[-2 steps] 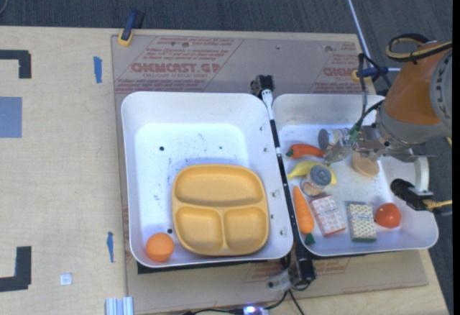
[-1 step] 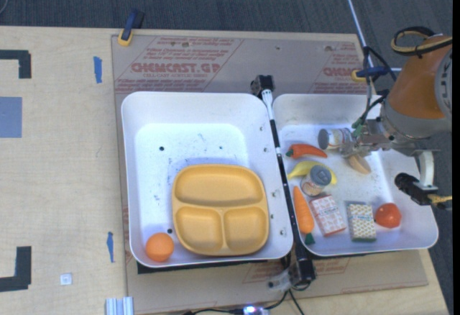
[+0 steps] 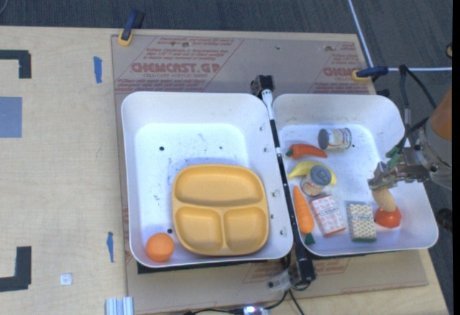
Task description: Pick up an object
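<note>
**Objects sit in the right bin with the gripper low over its right side**

Objects for picking lie scattered in the right bin [image 3: 410, 238]. A small can [image 3: 335, 139] lies on its side near the bin's far edge. Just in front of it, toward the bin's left wall, a red chilli pepper [image 3: 307, 151] rests above a banana [image 3: 304, 169], and a round blue-rimmed piece [image 3: 320, 177] touches the banana's end. A carrot [image 3: 303, 213] lies along the left wall, pointing toward the near edge. Beside it sits a red-and-white box [image 3: 328, 215], and next to that a yellow-green sponge [image 3: 361, 221]. A red-orange object [image 3: 388, 217] rests near the bin's right side, with a pale yellowish piece [image 3: 384, 198] touching it from above.

The gripper [image 3: 384, 180] reaches in over the right wall and hangs directly above the pale piece; whether its fingers are spread or closed cannot be told from this view.

The left bin [image 3: 136, 119] holds a yellow divided plate [image 3: 219, 207] toward its near edge and an orange [image 3: 159, 247] in the near left corner.
</note>
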Controlling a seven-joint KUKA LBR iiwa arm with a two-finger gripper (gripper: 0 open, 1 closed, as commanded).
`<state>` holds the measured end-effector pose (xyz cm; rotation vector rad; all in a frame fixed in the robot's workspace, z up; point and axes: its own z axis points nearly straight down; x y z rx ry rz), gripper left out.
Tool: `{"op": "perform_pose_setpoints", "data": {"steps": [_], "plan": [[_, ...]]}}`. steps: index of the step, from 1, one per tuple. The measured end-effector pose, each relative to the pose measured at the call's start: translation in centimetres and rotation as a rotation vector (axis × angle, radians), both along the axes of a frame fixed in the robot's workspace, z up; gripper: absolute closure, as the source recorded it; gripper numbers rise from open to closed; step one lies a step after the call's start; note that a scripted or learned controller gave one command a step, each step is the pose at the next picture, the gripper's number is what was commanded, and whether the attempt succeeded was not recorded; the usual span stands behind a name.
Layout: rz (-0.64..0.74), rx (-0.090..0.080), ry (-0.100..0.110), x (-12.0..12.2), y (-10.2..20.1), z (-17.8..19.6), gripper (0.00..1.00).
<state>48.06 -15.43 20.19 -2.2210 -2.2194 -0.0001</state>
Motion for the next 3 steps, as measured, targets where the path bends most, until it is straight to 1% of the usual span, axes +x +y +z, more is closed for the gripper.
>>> {"op": "perform_pose_setpoints", "data": {"steps": [1,2,3], "plan": [[0.002,0.000,0.000,-0.1,8.2,-0.8,1.00],[0.001,0.000,0.001,-0.2,5.8,-4.0,1.00],[0.003,-0.001,-0.003,2.1,14.4,-1.7,1.00]]}}
